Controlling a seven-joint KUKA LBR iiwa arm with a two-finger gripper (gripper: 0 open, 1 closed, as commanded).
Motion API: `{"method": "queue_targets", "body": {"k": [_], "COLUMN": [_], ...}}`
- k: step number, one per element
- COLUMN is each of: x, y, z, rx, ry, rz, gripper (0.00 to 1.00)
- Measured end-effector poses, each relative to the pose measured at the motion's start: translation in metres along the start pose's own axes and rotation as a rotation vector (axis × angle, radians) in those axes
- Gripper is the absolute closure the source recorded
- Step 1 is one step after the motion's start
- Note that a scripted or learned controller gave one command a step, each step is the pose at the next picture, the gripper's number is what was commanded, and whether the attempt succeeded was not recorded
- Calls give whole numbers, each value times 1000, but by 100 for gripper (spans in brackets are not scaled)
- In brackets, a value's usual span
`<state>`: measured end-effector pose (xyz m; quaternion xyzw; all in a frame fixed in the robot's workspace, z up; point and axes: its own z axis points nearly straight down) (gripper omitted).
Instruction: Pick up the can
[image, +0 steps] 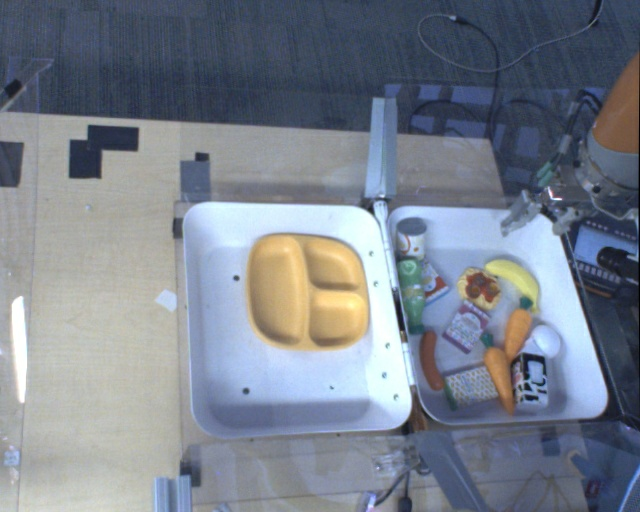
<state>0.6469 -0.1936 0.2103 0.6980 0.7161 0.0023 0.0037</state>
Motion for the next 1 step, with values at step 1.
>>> {"method": "queue_targets", "body": {"k": [1], "x": [-10], "y": [-23], "z": [-24], "rx": [3], "ry": [0], "rz": [129], "gripper": [0]}}
